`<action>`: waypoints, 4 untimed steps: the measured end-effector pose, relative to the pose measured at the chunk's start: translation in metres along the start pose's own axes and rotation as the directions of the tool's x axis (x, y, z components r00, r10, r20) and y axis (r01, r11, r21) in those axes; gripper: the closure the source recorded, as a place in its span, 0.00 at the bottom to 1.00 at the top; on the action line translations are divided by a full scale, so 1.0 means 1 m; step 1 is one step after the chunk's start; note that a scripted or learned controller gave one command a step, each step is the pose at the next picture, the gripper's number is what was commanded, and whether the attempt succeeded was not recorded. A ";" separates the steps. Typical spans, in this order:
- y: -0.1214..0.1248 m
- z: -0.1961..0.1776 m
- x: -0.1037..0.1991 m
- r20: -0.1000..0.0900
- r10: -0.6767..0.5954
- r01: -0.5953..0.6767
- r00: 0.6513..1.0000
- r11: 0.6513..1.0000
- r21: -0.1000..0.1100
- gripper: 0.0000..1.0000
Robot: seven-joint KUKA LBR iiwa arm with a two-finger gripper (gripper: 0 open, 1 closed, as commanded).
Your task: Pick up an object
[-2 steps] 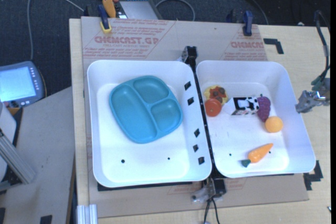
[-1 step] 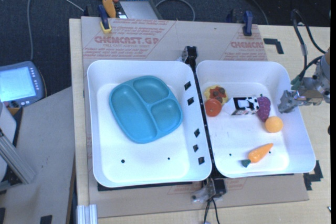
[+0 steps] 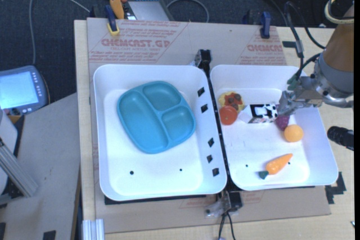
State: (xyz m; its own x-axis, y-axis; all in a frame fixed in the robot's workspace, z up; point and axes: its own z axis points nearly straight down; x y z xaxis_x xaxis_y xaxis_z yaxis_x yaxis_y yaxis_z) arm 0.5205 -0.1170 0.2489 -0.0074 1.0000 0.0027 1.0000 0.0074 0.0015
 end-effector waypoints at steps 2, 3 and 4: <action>0.037 0.015 0.105 0.001 0.001 -0.001 1.000 1.000 0.003 1.00; 0.053 0.009 0.153 0.001 0.001 -0.001 1.000 1.000 -0.001 1.00; 0.073 0.013 0.203 0.001 0.002 -0.002 1.000 1.000 -0.001 1.00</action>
State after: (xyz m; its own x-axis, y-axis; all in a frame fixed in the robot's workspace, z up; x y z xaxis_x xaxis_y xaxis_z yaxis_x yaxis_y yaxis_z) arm 0.5918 0.0863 0.2368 -0.0054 1.0000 0.0014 1.0000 0.0054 0.0023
